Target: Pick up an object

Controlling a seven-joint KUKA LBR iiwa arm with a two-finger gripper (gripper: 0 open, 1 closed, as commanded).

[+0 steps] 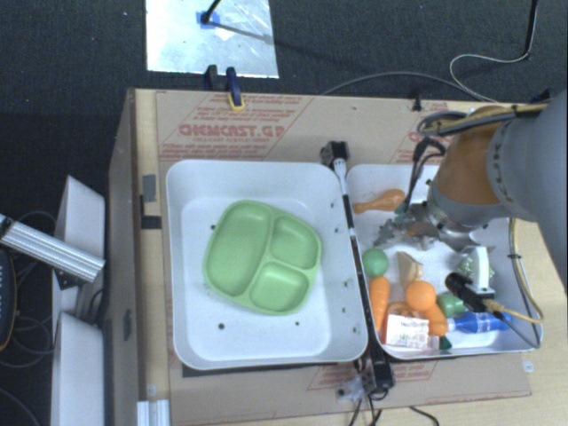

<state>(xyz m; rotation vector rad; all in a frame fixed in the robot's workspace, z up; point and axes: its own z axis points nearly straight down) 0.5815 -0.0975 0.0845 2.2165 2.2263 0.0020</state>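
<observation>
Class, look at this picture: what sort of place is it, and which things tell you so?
Probably a robot test lab: a grey arm reaches over two white bins, one holding a green divided plate, the other toy food.

bins [191,238]: 2 | green tray [263,256]: 1 | orange balls [421,293]: 2 | carrot [379,302]: 1

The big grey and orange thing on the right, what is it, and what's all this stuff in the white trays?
That is a robot arm, filmed by one camera fixed above the bench and looking down at a slant. It reaches in from the right over the right bin, which holds a jumble of toy food: a carrot, a green ball, an orange ball and more. The left bin holds a green divided plate. Its job is to pick something up. Its gripper sits low among the toys, but I cannot tell whether it has hold of anything.
</observation>
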